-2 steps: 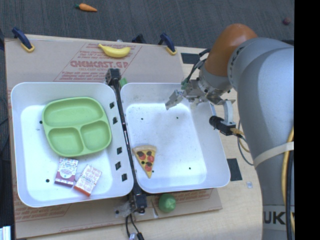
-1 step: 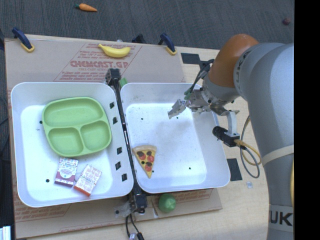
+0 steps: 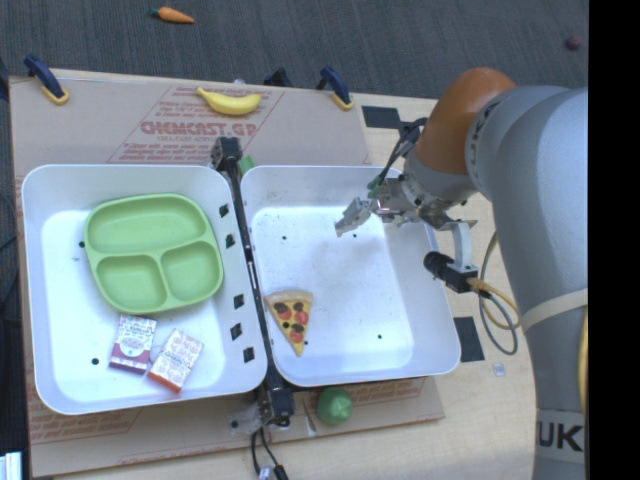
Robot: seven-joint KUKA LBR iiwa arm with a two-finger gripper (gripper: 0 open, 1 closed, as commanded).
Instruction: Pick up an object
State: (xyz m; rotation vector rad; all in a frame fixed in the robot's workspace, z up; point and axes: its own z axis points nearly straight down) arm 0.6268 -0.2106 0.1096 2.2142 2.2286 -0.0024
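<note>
Pizza slice [image 3: 291, 318] sits low in the right bin [image 3: 425, 343], close to the divider, nothing touching it. Up above, the gripper [image 3: 353, 217] hangs over that bin's upper middle (small and blurry, so spread or pressed together, I cannot tell). Left bin [image 3: 35, 268] carries a green divided plate [image 3: 152, 250] and two small packets [image 3: 156, 351]. Banana [image 3: 229, 99] rests on cardboard beyond the bins.
</note>
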